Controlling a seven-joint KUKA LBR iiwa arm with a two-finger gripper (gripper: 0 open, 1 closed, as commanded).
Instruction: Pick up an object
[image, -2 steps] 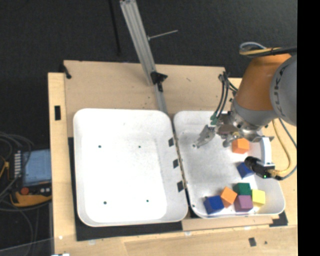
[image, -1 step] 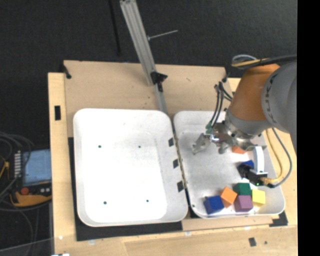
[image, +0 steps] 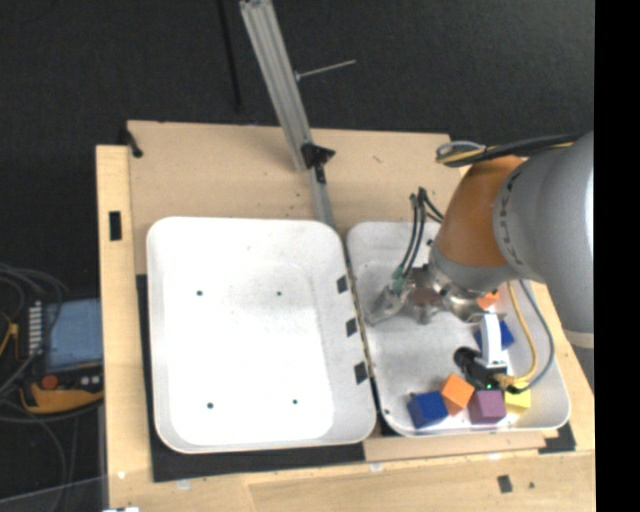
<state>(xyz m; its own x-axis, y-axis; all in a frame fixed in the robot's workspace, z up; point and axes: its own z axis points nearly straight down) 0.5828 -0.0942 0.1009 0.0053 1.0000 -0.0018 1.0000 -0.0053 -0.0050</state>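
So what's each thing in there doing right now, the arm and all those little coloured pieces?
Arm: reaching into the right bin, over its middle.
Gripper: low in the right bin, near its left wall.
Blue block: lying loose at the near edge.
Orange block: lying beside the blue one.
Purple block: lying loose.
Yellow block: lying by the purple one.
Left bin: flat on the bench.

Left bin (image: 245, 330) open floor, right bin (image: 400, 370) near corner crowded with blocks (image: 460, 400), arm (image: 500, 230) perhaps overhanging

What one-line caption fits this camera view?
Grey arm's claw low in the right bin, apart from blocks clustered at its near edge.
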